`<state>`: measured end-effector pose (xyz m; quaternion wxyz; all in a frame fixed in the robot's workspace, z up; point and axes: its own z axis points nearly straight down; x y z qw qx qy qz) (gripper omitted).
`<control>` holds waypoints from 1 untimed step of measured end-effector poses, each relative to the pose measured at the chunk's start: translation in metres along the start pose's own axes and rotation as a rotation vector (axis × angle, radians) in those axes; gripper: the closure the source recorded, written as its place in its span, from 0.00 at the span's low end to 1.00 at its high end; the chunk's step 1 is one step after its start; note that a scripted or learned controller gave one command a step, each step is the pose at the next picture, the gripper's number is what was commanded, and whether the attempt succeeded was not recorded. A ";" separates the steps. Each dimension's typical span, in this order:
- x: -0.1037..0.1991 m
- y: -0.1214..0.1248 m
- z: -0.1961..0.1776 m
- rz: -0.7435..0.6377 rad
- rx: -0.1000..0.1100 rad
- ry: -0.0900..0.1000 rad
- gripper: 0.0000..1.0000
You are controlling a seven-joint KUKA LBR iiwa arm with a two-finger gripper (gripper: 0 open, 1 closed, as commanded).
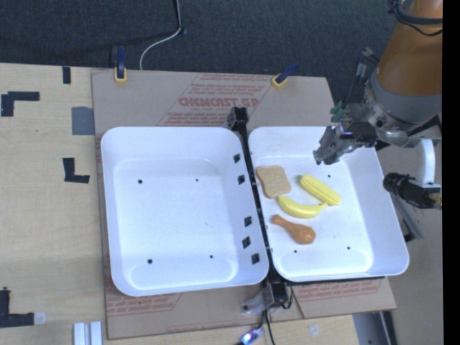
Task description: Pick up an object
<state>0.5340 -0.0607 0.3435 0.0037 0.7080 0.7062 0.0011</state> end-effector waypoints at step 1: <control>0.057 -0.003 0.039 -0.008 0.011 0.005 1.00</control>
